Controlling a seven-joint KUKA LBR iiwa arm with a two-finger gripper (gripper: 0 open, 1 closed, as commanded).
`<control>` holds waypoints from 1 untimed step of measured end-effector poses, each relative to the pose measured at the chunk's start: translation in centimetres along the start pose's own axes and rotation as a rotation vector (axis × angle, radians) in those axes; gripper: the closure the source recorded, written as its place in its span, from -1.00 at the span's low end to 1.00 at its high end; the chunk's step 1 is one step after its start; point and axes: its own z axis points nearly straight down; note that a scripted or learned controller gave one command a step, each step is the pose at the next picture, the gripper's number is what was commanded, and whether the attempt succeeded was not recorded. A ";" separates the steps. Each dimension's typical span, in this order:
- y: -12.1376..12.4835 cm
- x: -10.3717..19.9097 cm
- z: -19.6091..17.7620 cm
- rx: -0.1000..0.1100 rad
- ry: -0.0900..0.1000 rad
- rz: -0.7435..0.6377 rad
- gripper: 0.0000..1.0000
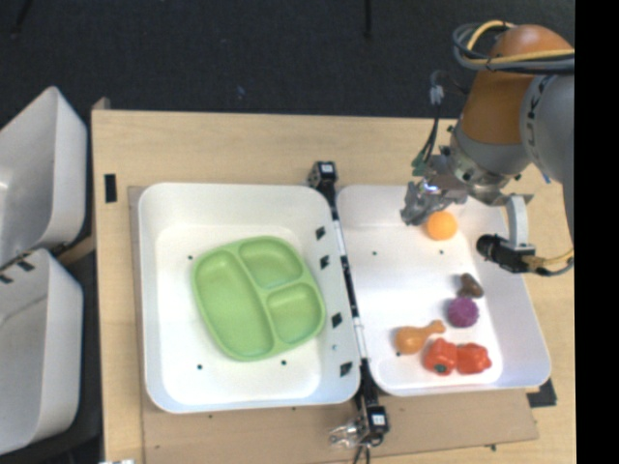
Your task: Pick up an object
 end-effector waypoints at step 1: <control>-0.3 5.0 -1.2 0.001 0.000 0.001 1.00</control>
